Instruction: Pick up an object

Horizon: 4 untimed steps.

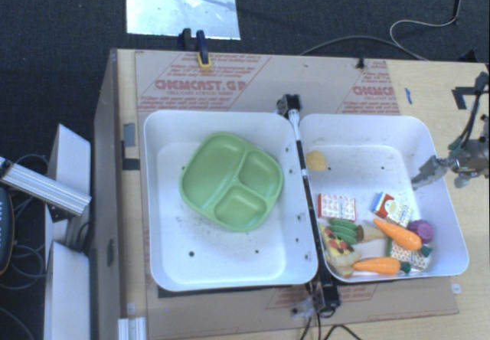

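Note:
The right bin (pixel 360 135) holds several toy foods heaped in its near half. Among them are a red-and-white packet (pixel 337 207), a small carton (pixel 392 208), an orange carrot (pixel 398 234), a purple piece (pixel 421 230), a second carrot (pixel 377 265) and green pods (pixel 344 231). A yellow round piece (pixel 316 160) lies alone near the divider. My gripper (pixel 426 172) reaches in from the right edge over the bin's right rim. It sits above and right of the carton, apart from the pile, with nothing seen in it.
A green sectioned plate (pixel 232 181) lies tilted in the left bin (pixel 176 254). A black-and-white bar (pixel 300 162) runs along the divider between the bins. Cables (pixel 429 24) trail on the dark floor behind the bench.

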Motion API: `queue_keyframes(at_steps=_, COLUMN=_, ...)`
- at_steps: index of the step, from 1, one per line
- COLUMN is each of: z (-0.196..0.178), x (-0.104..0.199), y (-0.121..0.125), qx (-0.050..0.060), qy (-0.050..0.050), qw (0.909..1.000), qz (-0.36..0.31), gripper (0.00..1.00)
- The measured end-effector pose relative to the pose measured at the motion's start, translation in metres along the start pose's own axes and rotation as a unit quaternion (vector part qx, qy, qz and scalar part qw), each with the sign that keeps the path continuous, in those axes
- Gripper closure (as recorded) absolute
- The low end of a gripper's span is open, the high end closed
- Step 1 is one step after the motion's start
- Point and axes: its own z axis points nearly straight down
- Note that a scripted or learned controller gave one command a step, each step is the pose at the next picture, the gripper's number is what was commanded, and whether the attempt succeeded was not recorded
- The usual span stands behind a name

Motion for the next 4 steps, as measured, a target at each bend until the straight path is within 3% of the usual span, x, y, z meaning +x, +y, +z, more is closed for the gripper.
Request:
queue_keyframes(at_steps=1, z=0.184, x=-0.017, y=-0.012, qx=-0.001, qy=-0.001, qw=1.0000, qz=0.001, gripper=0.00)
queue_keyframes(at_steps=2, z=0.184, x=0.057, y=0.030, qx=0.000, qy=0.001, qw=1.0000, qz=0.000, gripper=0.00)
queue_keyframes(at_steps=3, z=0.184, x=0.078, y=0.103, qx=-0.001, qy=0.000, qw=1.0000, qz=0.000, gripper=0.00)
queue_keyframes(at_steps=4, z=0.173, x=0.077, y=0.103, qx=-0.002, qy=0.000, qw=1.0000, qz=-0.002, gripper=1.00)
